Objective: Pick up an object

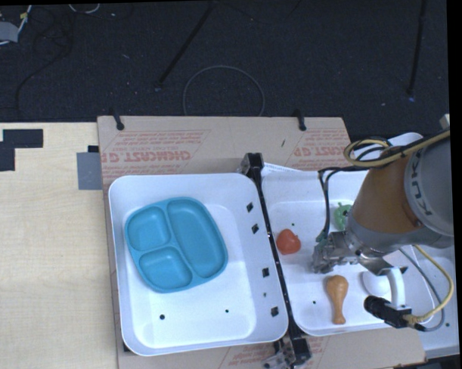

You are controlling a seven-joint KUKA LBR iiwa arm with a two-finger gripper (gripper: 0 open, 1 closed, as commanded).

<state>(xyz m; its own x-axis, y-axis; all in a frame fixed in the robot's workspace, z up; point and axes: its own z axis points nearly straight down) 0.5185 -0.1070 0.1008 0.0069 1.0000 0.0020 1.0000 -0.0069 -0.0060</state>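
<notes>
Drumstick toy (337,296) lies near right bin's (296,321) front edge, red ball (288,241) by its left wall. Can't tell gripper (325,258) state; it's between them w/ nothing held. Center over one before descending.

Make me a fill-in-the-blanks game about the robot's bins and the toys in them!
The blue plate lies in the ___ bin.
The toy drumstick lies in the ___ bin.
The red toy lies between the bins' divider and the ___.
The blue plate has ___ compartments.

Missing words: left; right; claw; three
</notes>
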